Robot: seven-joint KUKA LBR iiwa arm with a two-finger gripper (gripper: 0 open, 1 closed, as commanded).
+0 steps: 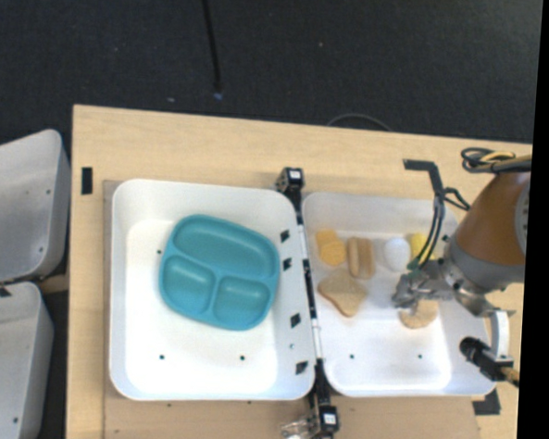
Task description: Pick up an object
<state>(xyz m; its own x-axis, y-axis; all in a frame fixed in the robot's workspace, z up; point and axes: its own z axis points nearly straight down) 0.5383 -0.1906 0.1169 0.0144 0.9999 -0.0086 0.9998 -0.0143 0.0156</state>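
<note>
My gripper (pixel 416 297) hangs low in the right bin (pixel 386 374), just above a tan piece (pixel 421 317) lying under it. To its left lie a tan bread-like slab (pixel 342 292), a brown roll (pixel 359 257), an orange-yellow piece (pixel 328 246) and a white ball (pixel 398 251). A yellow-green item (pixel 418 245) shows behind the gripper. The arm's orange band (pixel 492 227) rises at the right.
The left bin (pixel 132 344) holds a teal divided plate (pixel 220 271). Black clips (pixel 300 290) run along the seam between the bins. Cables (pixel 435 201) loop over the right bin's far edge. White chair-like shapes (pixel 15 207) stand off the bench at left.
</note>
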